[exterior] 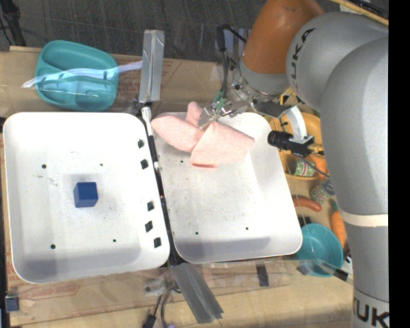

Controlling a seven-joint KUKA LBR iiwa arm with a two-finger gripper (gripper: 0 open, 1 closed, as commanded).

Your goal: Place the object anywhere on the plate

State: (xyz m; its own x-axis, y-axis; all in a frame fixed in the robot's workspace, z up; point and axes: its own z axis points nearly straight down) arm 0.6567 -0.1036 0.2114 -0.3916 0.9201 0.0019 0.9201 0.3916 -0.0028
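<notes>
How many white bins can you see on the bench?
2. The left bin holds a blue cube. The right bin has a pink object at its far edge, by the gripper.

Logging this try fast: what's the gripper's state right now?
Gripper: shut on the pink cloth, at the right bin's far edge.

arm [348,115] | cut off right | hides bench clutter [307,162]
</notes>
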